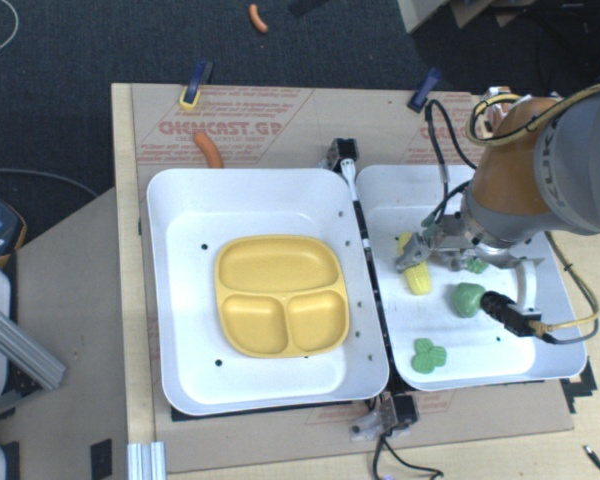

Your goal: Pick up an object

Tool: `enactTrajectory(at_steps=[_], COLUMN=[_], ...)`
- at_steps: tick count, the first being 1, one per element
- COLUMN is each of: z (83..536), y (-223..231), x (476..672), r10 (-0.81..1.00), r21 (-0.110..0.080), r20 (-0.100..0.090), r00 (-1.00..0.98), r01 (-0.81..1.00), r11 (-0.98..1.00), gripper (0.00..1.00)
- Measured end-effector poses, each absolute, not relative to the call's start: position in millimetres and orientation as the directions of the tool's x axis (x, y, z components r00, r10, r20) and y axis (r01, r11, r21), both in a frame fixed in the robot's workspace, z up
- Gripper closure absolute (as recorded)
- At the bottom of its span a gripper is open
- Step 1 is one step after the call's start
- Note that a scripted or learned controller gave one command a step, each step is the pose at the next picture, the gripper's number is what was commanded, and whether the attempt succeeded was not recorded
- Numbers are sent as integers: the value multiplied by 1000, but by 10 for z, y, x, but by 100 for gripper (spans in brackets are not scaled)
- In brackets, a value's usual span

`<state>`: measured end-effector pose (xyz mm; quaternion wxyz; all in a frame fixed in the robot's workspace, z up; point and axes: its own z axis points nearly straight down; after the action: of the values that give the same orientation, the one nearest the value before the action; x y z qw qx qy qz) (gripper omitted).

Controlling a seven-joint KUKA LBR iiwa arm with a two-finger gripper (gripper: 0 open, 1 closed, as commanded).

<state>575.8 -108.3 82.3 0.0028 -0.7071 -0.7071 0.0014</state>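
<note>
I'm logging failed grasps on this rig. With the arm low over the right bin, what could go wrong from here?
1. The gripper sits right beside the small yellow corn-like toy; a slightly off descent may nudge it aside rather than grip it.
2. The rounded green toy lies close beside the arm's black cable, which might drag it.
3. The yellow toy lies near the right bin's white left wall, leaving little room.

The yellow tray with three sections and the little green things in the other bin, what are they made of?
The yellow divided tray looks like moulded plastic: one even colour, rounded edges, a soft matt sheen. The green rounded lump and the green leafy piece look like toy food, probably plastic or rubber, with flat solid colour; they are too small to tell which.
</note>
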Motion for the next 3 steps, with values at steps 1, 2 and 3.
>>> enactTrajectory(at_steps=[1,2,3], z=[953,1582,2163], y=[-1088,-1130,-1193], x=[5768,5787,5880], r10=[1000,1000,1000], r21=[0,6,9], r20=[1,-2,-3], r00=[2,0,-1], r01=[1000,1000,1000], r11=[-2,0,1], gripper=[100,100,100])
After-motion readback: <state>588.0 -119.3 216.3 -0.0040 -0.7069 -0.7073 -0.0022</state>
